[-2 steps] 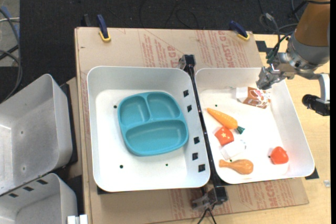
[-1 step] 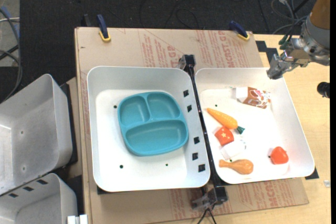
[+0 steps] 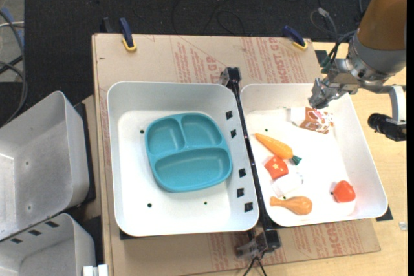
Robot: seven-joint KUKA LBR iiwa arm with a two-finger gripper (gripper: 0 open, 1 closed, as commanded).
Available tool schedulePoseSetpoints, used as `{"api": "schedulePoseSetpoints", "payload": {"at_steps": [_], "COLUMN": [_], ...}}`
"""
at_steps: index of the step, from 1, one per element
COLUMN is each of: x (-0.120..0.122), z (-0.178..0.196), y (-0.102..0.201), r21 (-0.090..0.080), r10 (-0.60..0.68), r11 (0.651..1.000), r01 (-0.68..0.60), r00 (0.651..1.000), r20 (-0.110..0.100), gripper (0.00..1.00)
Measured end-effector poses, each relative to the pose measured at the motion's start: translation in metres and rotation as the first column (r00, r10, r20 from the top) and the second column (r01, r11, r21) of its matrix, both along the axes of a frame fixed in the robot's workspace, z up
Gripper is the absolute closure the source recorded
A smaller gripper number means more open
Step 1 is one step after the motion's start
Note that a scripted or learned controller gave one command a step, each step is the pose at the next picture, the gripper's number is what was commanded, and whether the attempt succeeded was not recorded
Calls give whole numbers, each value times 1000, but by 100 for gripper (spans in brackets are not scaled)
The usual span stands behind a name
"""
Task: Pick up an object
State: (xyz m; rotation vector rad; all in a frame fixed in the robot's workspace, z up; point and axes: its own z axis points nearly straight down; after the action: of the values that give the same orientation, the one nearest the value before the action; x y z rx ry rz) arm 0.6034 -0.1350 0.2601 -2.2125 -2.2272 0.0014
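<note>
I have the tool low at the upper right of the frame, above the brown-and-white packet in the right bin (its opening I cannot tell). Approach step, I judge; next needs a straight descent onto it.

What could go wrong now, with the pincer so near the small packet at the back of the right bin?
1. The pincer hangs right over the red-and-white packet, which lies flat; the fingers may slide off it.
2. The packet sits close to the back wall of the right bin, so a descent slightly off could strike the rim.
3. The carrot and the red cube lie close together, so a grasp there may push one aside.
</note>
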Motion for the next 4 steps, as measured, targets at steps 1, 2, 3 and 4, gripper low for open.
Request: {"api": "schedulePoseSetpoints", "payload": {"at_steps": [1,2,3,4], "x": [-15,-37,-55,-86], "z": [2,-9,-5,-15], "y": [45,83,129,174], "r21": [0,0,1,1], "r10": [0,0,1,1], "r11": [1000,1000,1000,1000], "r01": [0,0,-1,-1], "r00": [1000,1000,1000,1000], "r20": [1,-1,0,-2], "gripper": [100,100,100,100]}}
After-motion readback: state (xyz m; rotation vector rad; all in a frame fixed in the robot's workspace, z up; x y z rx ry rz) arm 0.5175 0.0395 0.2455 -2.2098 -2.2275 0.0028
